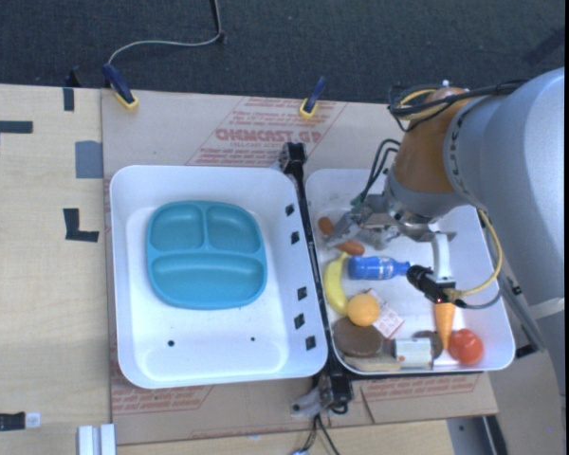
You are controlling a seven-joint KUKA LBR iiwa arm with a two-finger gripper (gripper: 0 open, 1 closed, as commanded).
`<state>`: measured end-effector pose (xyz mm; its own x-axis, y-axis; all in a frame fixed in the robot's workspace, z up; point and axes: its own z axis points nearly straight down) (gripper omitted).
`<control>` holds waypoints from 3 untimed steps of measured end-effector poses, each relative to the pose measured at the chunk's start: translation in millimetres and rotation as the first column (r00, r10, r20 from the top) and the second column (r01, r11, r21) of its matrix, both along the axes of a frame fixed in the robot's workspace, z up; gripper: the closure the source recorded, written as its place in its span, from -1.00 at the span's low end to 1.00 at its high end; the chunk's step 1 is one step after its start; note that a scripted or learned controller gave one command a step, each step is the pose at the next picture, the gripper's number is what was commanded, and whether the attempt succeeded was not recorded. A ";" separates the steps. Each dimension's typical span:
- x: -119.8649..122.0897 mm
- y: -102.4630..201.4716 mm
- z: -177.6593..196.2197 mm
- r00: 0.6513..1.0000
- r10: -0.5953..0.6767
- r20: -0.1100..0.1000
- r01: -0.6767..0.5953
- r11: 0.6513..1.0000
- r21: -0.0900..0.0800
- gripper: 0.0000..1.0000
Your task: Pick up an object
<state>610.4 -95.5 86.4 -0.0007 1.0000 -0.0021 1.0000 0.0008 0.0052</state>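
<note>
The right bin (493, 254) holds several small items: a blue bottle (375, 268), a yellow banana (335, 286), an orange ball (362, 310), a carrot (443, 321), a red tomato (466, 346), a brown round cookie (359, 339) and a small reddish piece (352, 247). My gripper (358, 222) hangs low over the bin's upper left part, just above the reddish piece and the blue bottle. Its metal fingers point left toward the bin wall. Nothing shows between them.
The left bin (133, 254) holds a blue divided plate (207, 253). A black clamp strip (302, 245) runs between the bins. The arm's grey body (512, 159) covers the right bin's upper right. Yellow clamps (120, 86) sit at the cardboard's far edge.
</note>
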 end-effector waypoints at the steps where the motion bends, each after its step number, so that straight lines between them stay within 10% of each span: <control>1: 1.1 -0.1 -0.2 1.000 -0.001 -0.002 0.001 1.000 0.001 -1.00; 3: 11.5 -3.4 -0.2 1.000 0.001 -0.002 -0.001 1.000 0.001 -1.00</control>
<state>621.8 -98.9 86.1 -0.0015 1.0000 -0.0008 1.0000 0.0015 0.0030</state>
